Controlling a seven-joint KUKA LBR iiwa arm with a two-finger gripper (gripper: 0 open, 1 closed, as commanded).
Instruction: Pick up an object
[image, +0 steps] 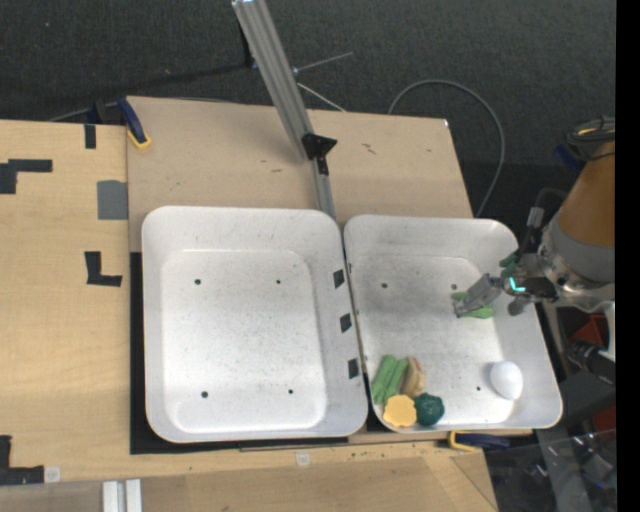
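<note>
Green, a small object (482, 310) sits right at the tips of the jaws (470, 301) in the right bin (440, 235), though I cannot tell whether they grip it. Below them lie a white ball (505, 379) and 4 clustered items (407, 389).

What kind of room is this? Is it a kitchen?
Probably a robot lab, not a kitchen. A robot arm reaches over two white bins on a wooden bench, and small toy-like objects lie in one bin.
</note>
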